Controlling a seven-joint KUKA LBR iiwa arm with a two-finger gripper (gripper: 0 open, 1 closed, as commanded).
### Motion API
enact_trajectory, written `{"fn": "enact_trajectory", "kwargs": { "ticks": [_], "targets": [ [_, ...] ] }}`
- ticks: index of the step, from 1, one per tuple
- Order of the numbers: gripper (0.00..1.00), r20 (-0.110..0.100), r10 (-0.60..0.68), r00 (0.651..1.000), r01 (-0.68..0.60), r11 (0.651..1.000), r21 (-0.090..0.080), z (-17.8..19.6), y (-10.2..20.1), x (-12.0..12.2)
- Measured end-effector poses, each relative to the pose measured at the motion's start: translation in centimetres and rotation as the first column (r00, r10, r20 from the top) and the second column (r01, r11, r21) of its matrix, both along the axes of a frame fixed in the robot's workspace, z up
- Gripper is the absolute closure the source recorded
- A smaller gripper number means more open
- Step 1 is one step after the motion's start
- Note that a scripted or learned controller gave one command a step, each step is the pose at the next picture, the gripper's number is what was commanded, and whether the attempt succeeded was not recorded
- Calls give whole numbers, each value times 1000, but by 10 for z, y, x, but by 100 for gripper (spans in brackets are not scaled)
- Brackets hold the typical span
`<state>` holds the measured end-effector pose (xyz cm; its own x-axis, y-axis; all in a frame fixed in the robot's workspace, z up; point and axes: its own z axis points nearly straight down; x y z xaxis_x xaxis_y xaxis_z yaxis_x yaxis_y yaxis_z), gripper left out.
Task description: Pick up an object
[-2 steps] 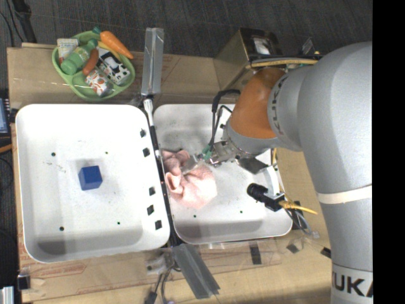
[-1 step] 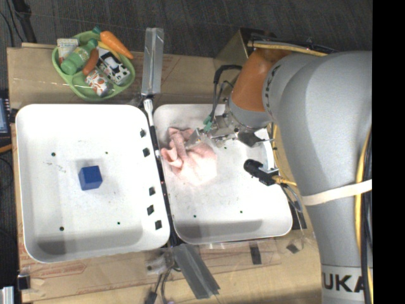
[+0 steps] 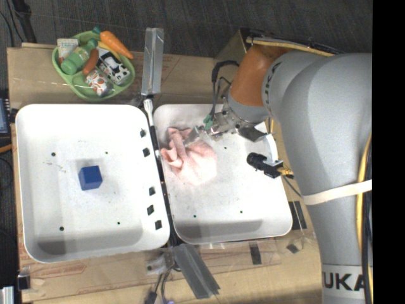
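A crumpled pink cloth (image 3: 186,155) lies in the right bin (image 3: 234,220), against its left wall and toward the back. My gripper (image 3: 211,126) hangs low over the cloth's upper right edge, reaching in from the right under the orange wrist band. A small blue cube (image 3: 90,177) sits alone in the left bin (image 3: 82,233), left of centre. The big grey arm (image 3: 323,138) covers the right bin's right side.
A green bowl (image 3: 66,76) of toy food, with a carrot and a bottle, stands on the bench behind the left bin. A grey metal bar (image 3: 152,62) runs back from the divider between the bins. A black part (image 3: 262,163) sticks out beside the arm.
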<state>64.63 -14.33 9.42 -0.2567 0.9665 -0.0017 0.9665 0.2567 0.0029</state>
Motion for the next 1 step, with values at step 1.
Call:
{"fn": "enact_trajectory", "kwargs": {
  "ticks": [1],
  "targets": [
    [0,-6,162,987,-162,987,2,-2,21,-3]
  ]
}}
